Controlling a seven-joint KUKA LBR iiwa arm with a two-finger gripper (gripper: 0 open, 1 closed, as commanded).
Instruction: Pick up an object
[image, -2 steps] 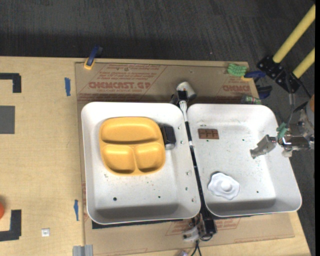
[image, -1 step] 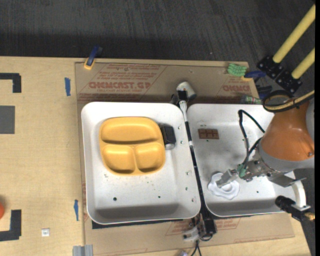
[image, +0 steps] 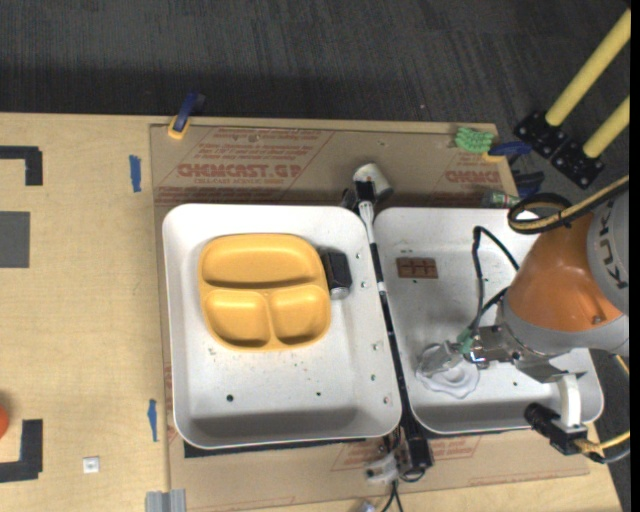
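We see the table (image: 80, 300) bearing two white bins. In the left bin (image: 190, 380) lies a yellow tray (image: 265, 290) with a small dark object (image: 335, 270) touching its right edge. The arm (image: 565, 290) reaches into the right bin (image: 440, 240), its hand (image: 462, 352) low over a clear crumpled thing (image: 445, 370); whether it grips, we cannot tell.

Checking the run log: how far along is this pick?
Nothing looks lifted yet. The claw is down in the right bin over a clear plastic item; I can't tell whether it has gripped it. The yellow divided tray lies in the left bin. Grasp and lift remain.
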